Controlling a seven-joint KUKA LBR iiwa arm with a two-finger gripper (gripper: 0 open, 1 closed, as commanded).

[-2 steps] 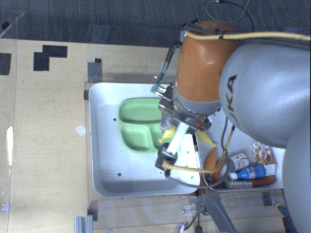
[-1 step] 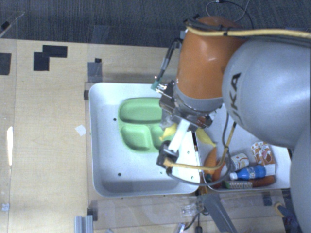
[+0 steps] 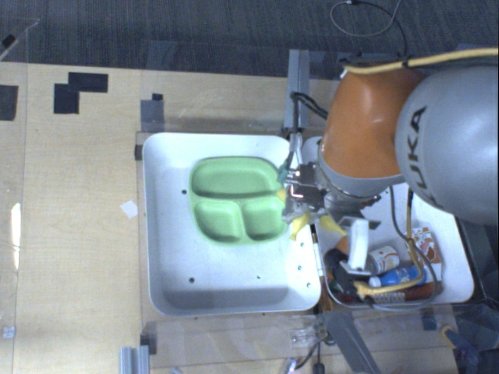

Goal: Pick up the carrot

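A green divided tray [image 3: 234, 197] lies in the left white bin [image 3: 168, 232], toward its far right part, one long compartment on the far side and two smaller ones nearer. The right white bin [image 3: 460, 275] holds a clutter of small items, among them a blue-labelled can [image 3: 390, 265] and a patterned packet [image 3: 425, 244]. Both bins sit on the pale wooden bench [image 3: 70, 232], which carries black markers [image 3: 78, 90] at far left.

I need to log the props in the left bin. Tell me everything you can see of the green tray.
The green tray is a pale green, smooth, plastic-looking dish with rounded corners and raised rims. It has three compartments: one wide one on the far side and two smaller ones on the near side. It lies flat and upright on the floor of the left bin, toward its right half. Its right edge sits under the arm's wrist hardware; whether they touch cannot be told.
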